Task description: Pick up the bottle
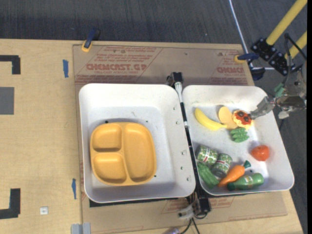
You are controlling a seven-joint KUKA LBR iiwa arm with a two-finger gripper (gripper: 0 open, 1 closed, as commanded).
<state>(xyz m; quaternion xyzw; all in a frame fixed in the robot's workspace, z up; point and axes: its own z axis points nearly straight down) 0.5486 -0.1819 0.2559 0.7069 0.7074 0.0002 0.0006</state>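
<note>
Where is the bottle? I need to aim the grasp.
The bottle lies in the right bin's near corner, touching the carrot, below the tomato.

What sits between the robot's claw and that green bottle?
From the gripper down to the bottle, the camera view shows a green leafy toy and a tomato.

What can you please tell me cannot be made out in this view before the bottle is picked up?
- Claw, camera view: small and blurred at the right bin's rim; its finger state is unreadable.
- Green bottle: label too small to read.
- Cans: partly hidden by the carrot.
</note>
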